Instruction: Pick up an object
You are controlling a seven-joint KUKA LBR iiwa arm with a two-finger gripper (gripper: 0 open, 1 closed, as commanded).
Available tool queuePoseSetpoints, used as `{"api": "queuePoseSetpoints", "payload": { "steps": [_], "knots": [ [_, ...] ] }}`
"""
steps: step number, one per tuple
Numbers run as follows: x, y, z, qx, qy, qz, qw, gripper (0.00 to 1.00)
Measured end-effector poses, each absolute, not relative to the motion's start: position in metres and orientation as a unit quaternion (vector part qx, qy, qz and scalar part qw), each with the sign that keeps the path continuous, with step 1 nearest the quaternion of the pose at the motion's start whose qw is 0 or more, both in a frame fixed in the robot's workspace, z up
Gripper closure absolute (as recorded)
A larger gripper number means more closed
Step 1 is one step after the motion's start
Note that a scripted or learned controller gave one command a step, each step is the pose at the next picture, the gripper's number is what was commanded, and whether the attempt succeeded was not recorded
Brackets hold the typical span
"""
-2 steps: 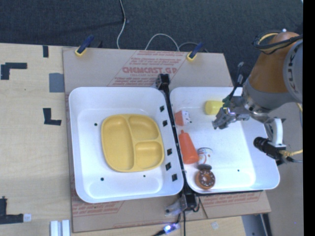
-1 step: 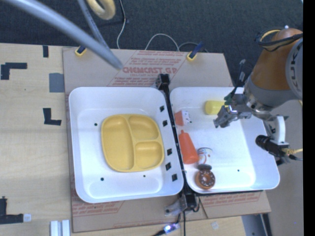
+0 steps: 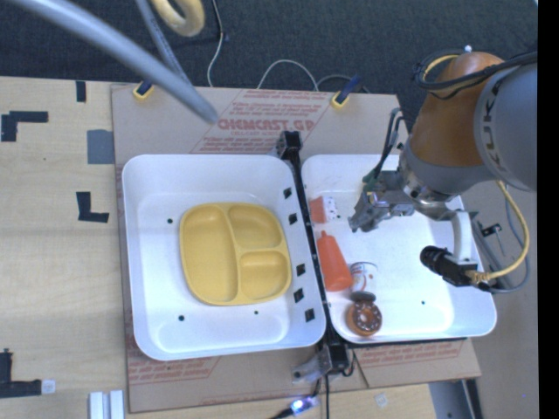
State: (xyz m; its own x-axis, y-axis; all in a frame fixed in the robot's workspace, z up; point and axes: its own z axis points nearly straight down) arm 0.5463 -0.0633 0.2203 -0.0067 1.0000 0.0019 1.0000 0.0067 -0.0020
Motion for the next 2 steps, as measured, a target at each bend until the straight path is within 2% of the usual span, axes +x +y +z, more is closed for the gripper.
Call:
{"api": "queuePoseSetpoints", "payload": {
  "steps": [1,2],
  "knots": [
    [0.544,-0.009,0.231,-0.704,-0.710,-0.0005,0.001,1.00],
    [0.537,0.041,0.220,-0.705,-0.709,0.0009,0.001,1.00]
  ]
}}
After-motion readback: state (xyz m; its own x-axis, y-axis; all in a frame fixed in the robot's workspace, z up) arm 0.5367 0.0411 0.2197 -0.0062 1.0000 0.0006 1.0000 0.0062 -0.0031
